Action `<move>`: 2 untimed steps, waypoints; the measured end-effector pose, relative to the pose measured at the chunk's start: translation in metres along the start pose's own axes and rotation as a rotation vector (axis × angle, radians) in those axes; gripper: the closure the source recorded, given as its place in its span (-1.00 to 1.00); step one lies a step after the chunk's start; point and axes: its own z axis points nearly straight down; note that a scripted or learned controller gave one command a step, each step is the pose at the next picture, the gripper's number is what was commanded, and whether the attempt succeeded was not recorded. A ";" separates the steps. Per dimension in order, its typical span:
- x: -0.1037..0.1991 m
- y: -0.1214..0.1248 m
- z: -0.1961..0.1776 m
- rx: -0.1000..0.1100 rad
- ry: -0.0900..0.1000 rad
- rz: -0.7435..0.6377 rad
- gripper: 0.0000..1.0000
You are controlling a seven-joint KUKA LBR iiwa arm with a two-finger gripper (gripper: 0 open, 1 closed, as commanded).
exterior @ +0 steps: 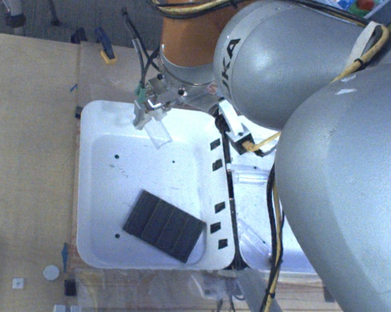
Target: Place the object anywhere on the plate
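You have two white bins side by side: the left bin (94, 175) lies open to view, while the right bin (255, 216) is largely covered by the grey arm (335, 169), which enters from three o'clock and fills the upper right. One dark, ribbed rectangular object (164, 226) rests flat on the left bin's floor toward five o'clock, turned at a slant, its long edge running from ten o'clock down to four. A row of small black marks (217, 207), five that you can count, runs down the divider between the bins.

The gripper (146, 115) hangs over the left bin's far rim at about twelve o'clock, under the orange band (190, 27). Whether its jaws stand apart or together cannot be told from this slant. A pale, translucent piece (159, 134) shows just below the fingertips; you cannot tell if it is held. The dark object sits well apart from the gripper, at its five o'clock, with bare bin floor between them.

The letters "KA" (230, 64), part of the maker's name, read sideways on the arm's casing.
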 end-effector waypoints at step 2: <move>0.001 0.000 0.016 0.004 0.001 -0.034 1.00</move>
